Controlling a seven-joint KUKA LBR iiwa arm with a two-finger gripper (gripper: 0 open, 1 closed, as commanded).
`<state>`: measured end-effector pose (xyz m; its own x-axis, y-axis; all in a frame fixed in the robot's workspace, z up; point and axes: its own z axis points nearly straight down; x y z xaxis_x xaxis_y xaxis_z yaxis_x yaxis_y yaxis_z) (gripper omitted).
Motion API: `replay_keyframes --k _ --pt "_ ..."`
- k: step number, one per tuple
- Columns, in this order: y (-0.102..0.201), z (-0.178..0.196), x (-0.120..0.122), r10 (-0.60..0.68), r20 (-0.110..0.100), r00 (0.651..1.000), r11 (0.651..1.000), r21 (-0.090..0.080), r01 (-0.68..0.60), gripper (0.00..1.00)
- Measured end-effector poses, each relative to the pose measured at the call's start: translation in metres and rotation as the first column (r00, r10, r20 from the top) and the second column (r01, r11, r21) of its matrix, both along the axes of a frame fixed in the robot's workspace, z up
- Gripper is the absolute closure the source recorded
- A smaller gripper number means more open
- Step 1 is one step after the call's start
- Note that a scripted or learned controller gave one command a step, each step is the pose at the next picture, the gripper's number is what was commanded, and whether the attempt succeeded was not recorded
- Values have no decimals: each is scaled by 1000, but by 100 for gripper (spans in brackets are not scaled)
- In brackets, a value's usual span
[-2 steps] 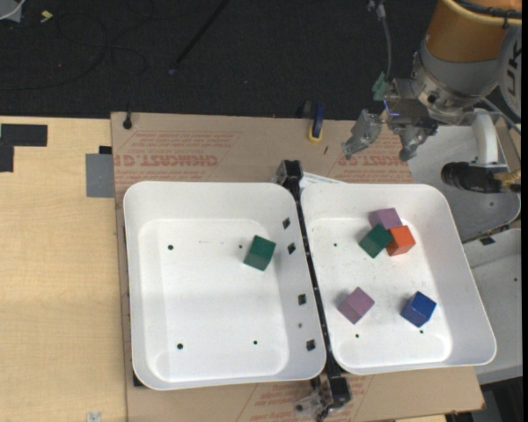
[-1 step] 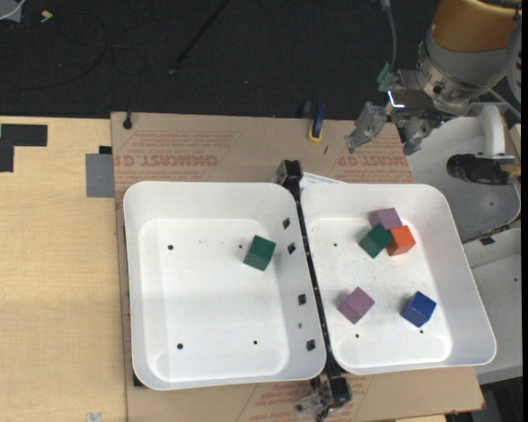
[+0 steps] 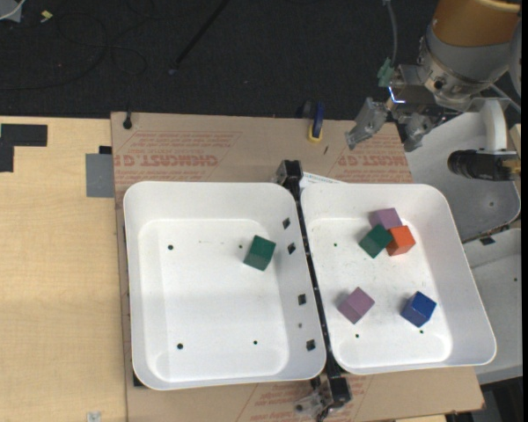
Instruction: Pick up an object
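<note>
I am hovering the gripper (image 3: 389, 130), fingers spread and empty, beyond the right bin (image 3: 465, 262); next, descending onto the orange block (image 3: 402, 239).

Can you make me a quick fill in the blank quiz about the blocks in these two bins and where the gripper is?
1. The left bin holds a single block, coloured ____.
2. The right bin holds ____ blocks.
3. The orange block touches a green block and a ____ one.
4. The gripper hangs above the bench beyond the ____ bin's far edge, holding nothing.

Missing words: green; five; purple; right
</note>
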<state>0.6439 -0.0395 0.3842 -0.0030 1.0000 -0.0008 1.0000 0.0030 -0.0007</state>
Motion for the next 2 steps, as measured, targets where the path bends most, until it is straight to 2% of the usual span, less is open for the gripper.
replay_keyframes --k 2 --pt "-3 14 0 1 0 1000 1000 0 -1 100"
